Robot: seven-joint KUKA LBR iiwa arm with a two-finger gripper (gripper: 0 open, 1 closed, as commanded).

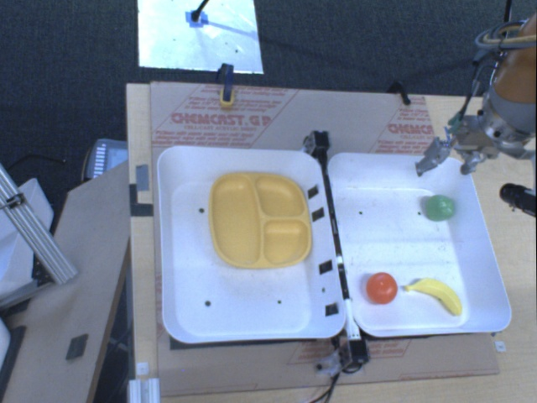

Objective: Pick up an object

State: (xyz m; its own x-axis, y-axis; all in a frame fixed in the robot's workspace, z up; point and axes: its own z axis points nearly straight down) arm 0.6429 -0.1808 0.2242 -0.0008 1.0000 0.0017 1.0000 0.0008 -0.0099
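Nearest the camera, in my right bin [495, 309], a curved, smooth yellow banana [438, 295] lay by the front wall, and just beside it sat a round, glossy orange [381, 288]. Farther back in that bin rested a small green ball [439, 207], apart from the other two. In the left bin [180, 225] a matte yellow tray [259, 220] with rounded corners and three moulded compartments lay flat. Both bins were shallow white plastic, meeting at a black strip. My gripper [448, 158] hung over the right bin's far rim, its two grey metal fingers spread apart with nothing between them, behind the ball and not touching it.
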